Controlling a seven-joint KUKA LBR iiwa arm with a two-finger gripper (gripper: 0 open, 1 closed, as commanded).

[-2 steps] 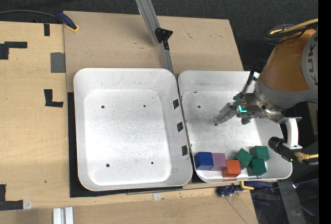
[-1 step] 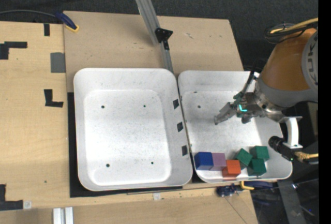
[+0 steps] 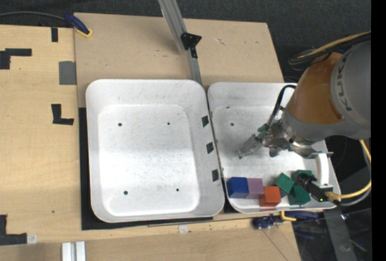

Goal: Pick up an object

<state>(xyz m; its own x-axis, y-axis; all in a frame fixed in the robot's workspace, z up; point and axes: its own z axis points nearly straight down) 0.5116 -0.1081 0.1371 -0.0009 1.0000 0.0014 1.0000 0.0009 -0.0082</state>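
Gripper (image 3: pixel 246 149) sits low over the floor of the right bin (image 3: pixel 241 97); whether its fingers are spread or pressed together cannot be determined, and nothing is visible between them. Blue block (image 3: pixel 237 187), purple block (image 3: pixel 256 186), orange block (image 3: pixel 271 194) and green blocks (image 3: pixel 293 188) lie along the bin's near wall, apart from it. Grey arm (image 3: pixel 338 97) reaches in from the right, angled down; its lettering is illegible.

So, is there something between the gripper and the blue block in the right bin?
Nothing visible. The gripper hangs over bare bin floor, and the blue block lies nearer the front wall, beside the purple block.
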